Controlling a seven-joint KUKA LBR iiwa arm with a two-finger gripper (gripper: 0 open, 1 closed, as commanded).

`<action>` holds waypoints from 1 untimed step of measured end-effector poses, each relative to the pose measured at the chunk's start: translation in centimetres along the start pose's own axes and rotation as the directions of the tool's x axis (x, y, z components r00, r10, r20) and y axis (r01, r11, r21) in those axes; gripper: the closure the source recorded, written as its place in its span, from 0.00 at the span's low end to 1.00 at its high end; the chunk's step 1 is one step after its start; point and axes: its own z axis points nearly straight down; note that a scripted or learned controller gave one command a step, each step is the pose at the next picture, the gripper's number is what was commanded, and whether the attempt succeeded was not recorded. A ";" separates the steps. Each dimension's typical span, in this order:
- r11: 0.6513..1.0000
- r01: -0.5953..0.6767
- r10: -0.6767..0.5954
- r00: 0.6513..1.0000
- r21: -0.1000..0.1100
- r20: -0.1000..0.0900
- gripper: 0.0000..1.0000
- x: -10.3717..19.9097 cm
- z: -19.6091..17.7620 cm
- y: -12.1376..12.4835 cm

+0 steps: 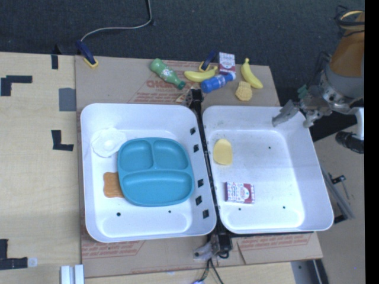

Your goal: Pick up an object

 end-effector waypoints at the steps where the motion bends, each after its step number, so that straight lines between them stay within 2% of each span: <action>1: 1.000 0.001 -0.001 1.000 0.003 -0.003 0.00 8.3 9.8 -5.3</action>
